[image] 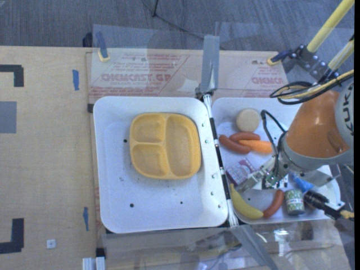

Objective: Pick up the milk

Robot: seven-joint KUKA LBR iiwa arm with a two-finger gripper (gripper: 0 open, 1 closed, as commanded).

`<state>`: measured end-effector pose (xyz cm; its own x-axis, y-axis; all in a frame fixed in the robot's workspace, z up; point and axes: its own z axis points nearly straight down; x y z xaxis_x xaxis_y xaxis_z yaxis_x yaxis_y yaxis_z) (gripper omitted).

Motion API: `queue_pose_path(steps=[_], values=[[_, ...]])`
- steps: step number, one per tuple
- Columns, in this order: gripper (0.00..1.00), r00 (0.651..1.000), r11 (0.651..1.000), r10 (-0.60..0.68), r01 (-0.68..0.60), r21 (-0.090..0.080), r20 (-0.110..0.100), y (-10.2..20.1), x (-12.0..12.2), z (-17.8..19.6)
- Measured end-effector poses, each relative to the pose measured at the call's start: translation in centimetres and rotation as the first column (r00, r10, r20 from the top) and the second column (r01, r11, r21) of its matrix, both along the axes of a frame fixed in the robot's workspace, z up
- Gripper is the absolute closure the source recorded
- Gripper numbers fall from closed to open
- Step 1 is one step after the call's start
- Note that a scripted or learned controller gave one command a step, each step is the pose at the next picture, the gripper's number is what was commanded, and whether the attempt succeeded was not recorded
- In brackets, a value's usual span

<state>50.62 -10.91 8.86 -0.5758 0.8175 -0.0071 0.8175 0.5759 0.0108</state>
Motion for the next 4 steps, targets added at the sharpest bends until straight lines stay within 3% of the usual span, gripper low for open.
queue_pose_path(steps=[1,2,3,4], values=[[0.0,0.979,0.979,-0.203,0.203,0.0,-0.011,3.9,-2.6,9.6],[0.0,0.996,0.996,0.084,-0.084,-0.001,-0.009,6.2,-2.2,20.2],[0.0,0.99,0.99,0.138,-0.138,-0.001,-0.011,3.4,-2.6,12.8],[0.0,0.996,0.996,0.087,-0.087,-0.001,-0.01,0.6,-2.6,1.2]])
